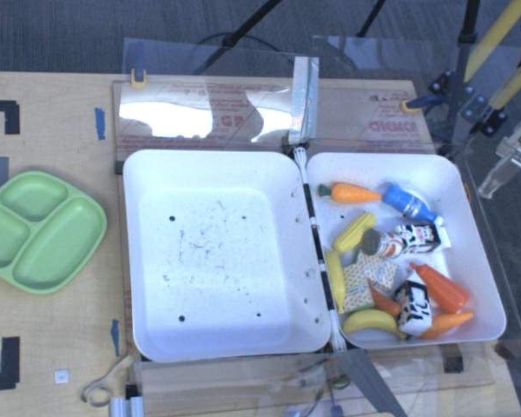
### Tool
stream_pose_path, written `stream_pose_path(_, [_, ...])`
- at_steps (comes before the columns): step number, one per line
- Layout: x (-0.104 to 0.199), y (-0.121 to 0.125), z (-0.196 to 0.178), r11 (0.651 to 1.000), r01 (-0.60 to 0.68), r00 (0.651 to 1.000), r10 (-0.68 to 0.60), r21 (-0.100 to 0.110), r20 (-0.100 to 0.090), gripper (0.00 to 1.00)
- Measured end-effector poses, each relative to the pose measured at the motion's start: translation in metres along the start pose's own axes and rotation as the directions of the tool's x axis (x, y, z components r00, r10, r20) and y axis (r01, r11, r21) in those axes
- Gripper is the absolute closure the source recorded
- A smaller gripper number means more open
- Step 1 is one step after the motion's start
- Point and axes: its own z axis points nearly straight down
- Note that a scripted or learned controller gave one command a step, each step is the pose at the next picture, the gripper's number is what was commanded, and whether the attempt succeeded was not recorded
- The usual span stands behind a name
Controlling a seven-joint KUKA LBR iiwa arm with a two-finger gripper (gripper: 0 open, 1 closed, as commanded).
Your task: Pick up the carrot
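- A green plate (43, 231) with three dips sits by the left edge of the bench, well away from the bins. It is not part of this job.
- The left bin (148, 172) has bare white floor with faint pen marks. It looks like a free spot to drop things.
- The right bin (456, 176) is crowded with toy food, all piled close.
- The carrot (356, 194) lies flat near the back left corner of the right bin. Its green end points at the wall between the bins.
- Nothing lies on top of the carrot, so I think it is easy to reach from above.
- A blue bottle (408, 202) touches the carrot's thin end, so a grab there could bump it.
- A corn cob (354, 231) lies just in front of the carrot.
- I cannot tell if the claw is released or clenched.
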Motion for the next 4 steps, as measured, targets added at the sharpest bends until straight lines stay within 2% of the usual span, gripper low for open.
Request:
stream_pose_path(1, [0.077, 0.019, 0.073, 0.973, 0.23, 0.973, -0.23, -0.001, 0.0, 0.0])
stream_pose_path(2, [0.088, 0.061, 0.186, 0.993, 0.119, 0.993, -0.119, -0.001, -0.001, 0.0])
stream_pose_path(3, [0.049, 0.099, 0.139, 0.958, 0.287, 0.958, -0.287, -0.002, 0.004, 0.0])
stream_pose_path(4, [0.024, 0.126, 0.167, 0.844, 0.537, 0.844, -0.537, -0.002, 0.005, 0.0])
